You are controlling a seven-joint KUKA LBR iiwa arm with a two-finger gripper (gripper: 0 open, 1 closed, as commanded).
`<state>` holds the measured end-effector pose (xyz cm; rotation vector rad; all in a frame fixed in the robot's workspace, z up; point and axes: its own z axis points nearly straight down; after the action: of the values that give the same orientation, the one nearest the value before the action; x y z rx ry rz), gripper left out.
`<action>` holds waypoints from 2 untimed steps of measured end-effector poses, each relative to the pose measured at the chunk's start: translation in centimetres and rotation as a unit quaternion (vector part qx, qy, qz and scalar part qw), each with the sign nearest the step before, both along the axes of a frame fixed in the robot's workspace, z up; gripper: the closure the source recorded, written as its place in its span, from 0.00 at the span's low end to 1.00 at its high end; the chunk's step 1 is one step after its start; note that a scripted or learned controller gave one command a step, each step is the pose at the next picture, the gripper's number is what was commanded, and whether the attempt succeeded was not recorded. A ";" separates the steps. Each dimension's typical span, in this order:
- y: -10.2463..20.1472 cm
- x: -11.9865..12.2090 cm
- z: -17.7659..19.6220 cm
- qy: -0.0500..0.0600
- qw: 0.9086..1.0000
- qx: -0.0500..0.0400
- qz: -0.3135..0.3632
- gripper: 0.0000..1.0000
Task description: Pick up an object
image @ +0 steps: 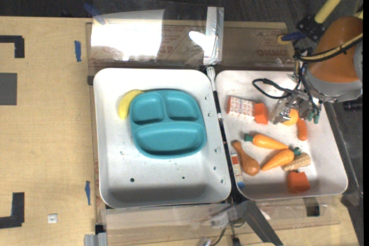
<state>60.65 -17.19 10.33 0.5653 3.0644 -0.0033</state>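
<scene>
My gripper (286,112) hangs low over the upper right part of the right bin (336,150), below the orange band of the arm (339,57). It sits right at a small yellow-orange toy (293,118); whether it grips the toy is hidden. Nearby lie an orange block (261,113), a red-and-white packet (240,106) and a small orange piece (302,131). Lower in the bin are two carrots (266,141) (278,159), a brown drumstick-like toy (247,162), a tan cracker-like piece (299,162) and an orange cube (298,181).
The left bin (109,141) holds a teal divided plate (168,122) with a yellow banana (125,102) tucked at its upper left. Black cables (271,88) loop from the wrist over the right bin. A clear plastic sheet (150,37) stands behind the bins.
</scene>
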 end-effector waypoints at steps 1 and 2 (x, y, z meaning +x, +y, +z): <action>6.4 4.1 10.1 0.003 0.999 0.004 -0.036 1.00; 6.1 3.9 9.6 0.008 0.999 0.003 -0.038 0.00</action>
<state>64.52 -11.08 19.91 0.6863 3.0579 0.0011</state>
